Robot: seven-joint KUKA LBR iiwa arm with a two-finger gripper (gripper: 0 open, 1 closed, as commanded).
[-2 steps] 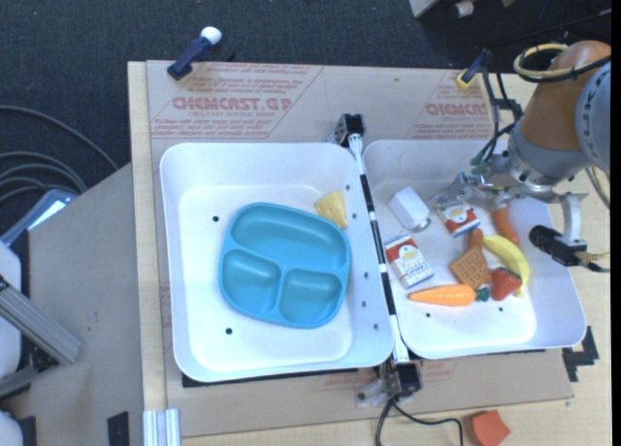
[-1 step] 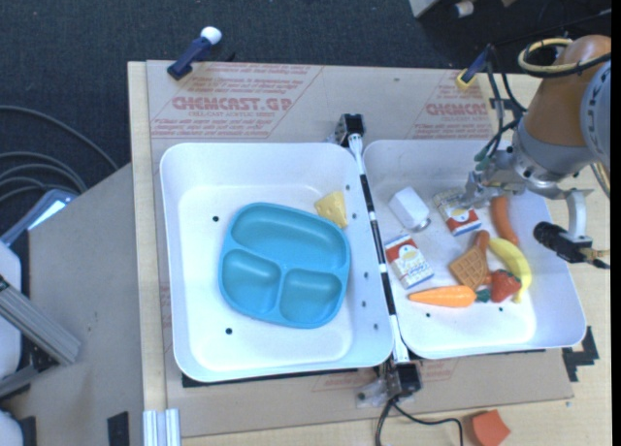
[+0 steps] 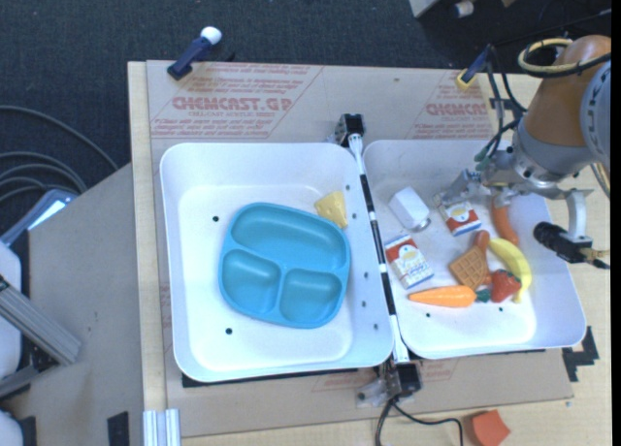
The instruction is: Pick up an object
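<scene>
The right-hand shallow white bin [image 3: 427, 333] is crowded through its middle and right — a white rounded block [image 3: 409, 207], two small red-and-white cartons [image 3: 408, 263] [image 3: 462, 218], a tan square cracker [image 3: 471, 266], an orange plastic carrot [image 3: 441, 297], a yellow banana [image 3: 510, 260] and a red strawberry [image 3: 503, 285] lie close together, leaving open floor only along the near edge and far left corner. The grey arm [image 3: 558, 134] hangs over that bin's far right side. In the left-hand white bin [image 3: 184, 270] the blue three-compartment tray [image 3: 284, 264] fills the centre with a yellow wedge [image 3: 332, 207] at its far right corner — bare floor rings it.

Red print reading "CHEMCAST GP" stands on the brown board [image 3: 243, 100] beyond the left bin, repeated faintly at far right
</scene>
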